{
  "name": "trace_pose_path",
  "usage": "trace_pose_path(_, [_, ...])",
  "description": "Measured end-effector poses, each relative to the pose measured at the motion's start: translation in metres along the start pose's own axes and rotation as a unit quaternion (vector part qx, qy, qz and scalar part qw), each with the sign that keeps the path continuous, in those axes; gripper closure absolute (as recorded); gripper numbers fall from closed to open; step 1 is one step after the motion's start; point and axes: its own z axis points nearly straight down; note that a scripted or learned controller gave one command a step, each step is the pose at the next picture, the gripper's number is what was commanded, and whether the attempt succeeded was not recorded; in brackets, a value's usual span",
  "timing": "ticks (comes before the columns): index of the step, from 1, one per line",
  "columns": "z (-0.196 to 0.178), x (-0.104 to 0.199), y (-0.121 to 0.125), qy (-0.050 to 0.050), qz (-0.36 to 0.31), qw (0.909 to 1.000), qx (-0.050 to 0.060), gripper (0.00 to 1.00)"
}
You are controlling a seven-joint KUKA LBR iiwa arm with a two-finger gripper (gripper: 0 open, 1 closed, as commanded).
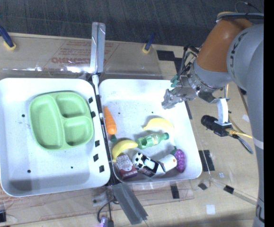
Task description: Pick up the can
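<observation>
Arm (243, 51): the grey KUKA comes in from the right, its orange band high up near the top right corner, wrist bent down toward the right bin's far right rim.
Left bin (9, 174): a shallow white tray on the left half of the bench, carrying one item.
Right bin (132, 91): the matching tray just beside it, its far half bare, its near half crowded.
Green plate (61, 119): a pale green divided plate with three compartments, lying flat in the left bin toward the far side.
Gripper (169, 101): low over the right bin's far right corner, well apart from the pile; from here I cannot tell how wide the fingers stand, and nothing shows between them.
Carrot (110, 122): orange, lying along the right bin's left wall.
Bananas: one yellow banana (158, 123) near the bin's middle, another (122, 147) nearer the left wall.
Green bottle (152, 139): on its side between the two bananas.
Can (125, 166): small, reddish-brown with a pale label, at the near edge of the right bin, just below the nearer banana and touching the cow toy.
Cow toy (145, 163): black and white, beside the can.
Purple item (180, 159): at the near right corner, next to a white and red piece (167, 163); too small to identify.
</observation>
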Motion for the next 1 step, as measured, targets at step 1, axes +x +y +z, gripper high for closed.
trace_pose_path(1, [0.0000,0.0000,0.0000,0.000,0.000,1.0000,0.000,0.00])
